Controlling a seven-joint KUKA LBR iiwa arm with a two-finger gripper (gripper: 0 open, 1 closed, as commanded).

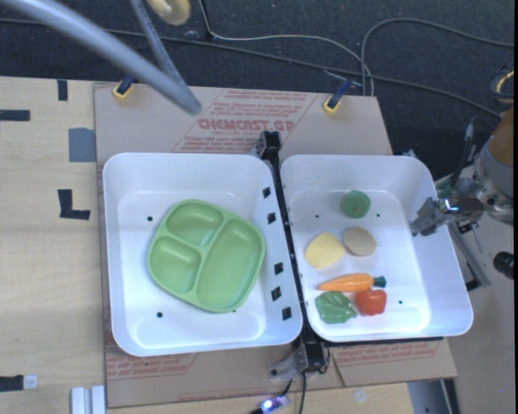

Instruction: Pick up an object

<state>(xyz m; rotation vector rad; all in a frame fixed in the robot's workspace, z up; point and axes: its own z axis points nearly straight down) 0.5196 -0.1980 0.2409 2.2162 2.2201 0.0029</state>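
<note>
Gripper (432,214): at the right bin's (440,309) right rim, jaw state unclear
Orange plastic carrot (350,282): right bin
Green sectioned plastic tray (207,254): left bin (125,231)

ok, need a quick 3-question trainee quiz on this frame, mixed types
1. True or false: the green tray lies in the left bin.
2. Multiple choice: which item sits nearest the far wall of the right bin? A) carrot B) green ball C) red pepper
3. Fill in: the gripper is at the right bin's ____ rim.

Key
1. True; the tray has three compartments.
2. B. The carrot and the red pepper lie toward the near wall, by the green leafy piece.
3. Right. It hangs over that rim, apart from the food items, with nothing visibly held.
</note>
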